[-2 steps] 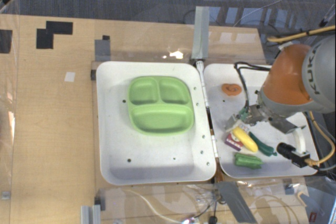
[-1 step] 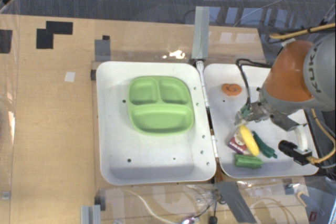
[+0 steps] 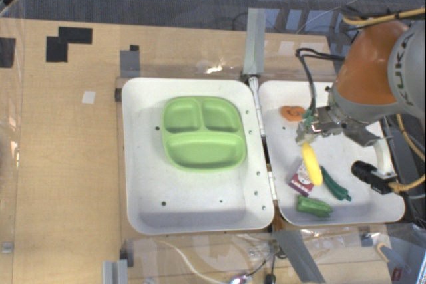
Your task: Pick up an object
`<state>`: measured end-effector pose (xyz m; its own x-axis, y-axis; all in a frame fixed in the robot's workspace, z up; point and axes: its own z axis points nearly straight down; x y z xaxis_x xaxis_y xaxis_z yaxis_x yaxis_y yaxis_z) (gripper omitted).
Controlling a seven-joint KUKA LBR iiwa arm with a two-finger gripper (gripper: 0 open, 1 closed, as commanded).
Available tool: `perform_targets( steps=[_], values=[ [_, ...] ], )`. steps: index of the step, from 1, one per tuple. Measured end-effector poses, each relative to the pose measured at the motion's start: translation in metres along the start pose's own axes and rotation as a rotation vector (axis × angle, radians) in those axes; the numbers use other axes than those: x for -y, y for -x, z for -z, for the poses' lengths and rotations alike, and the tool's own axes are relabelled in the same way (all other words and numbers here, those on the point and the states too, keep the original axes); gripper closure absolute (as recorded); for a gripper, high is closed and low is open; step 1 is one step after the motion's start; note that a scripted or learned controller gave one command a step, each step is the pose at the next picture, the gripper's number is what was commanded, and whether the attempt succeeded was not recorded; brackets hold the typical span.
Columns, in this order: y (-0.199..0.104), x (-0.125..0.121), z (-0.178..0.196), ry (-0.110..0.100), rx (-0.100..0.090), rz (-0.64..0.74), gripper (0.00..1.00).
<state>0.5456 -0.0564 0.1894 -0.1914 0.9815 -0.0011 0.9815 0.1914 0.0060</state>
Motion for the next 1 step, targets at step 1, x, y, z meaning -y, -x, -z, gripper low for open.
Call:
perform_targets(
  steps=[1],
  values=[
    [0.0003,0.0002,-0.0001,0.0,0.0,-0.001,0.0]
  ],
)
